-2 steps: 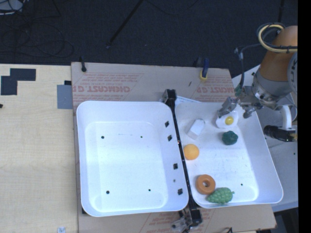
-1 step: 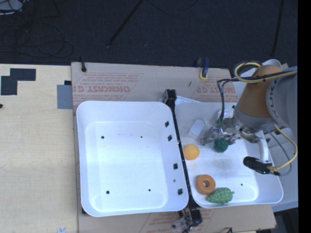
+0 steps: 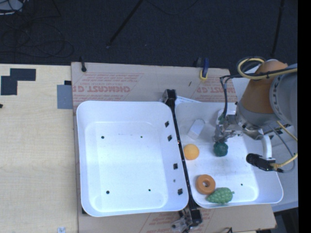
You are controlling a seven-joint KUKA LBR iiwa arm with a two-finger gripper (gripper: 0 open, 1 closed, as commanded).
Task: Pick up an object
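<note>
Jaws unclear, gripper (image 3: 222, 139) above green ball (image 3: 220, 149)

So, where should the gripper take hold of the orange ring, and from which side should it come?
Judging by its pose, grip the orange ring across one side of its band, one finger in the hole, coming straight down from above. It lies flat, and the green grape bunch sits close at its lower right, so take the upper left part.

Open floor in left bin (image 3: 87, 130); 5 objects scattered across right bin (image 3: 272, 191).
</note>
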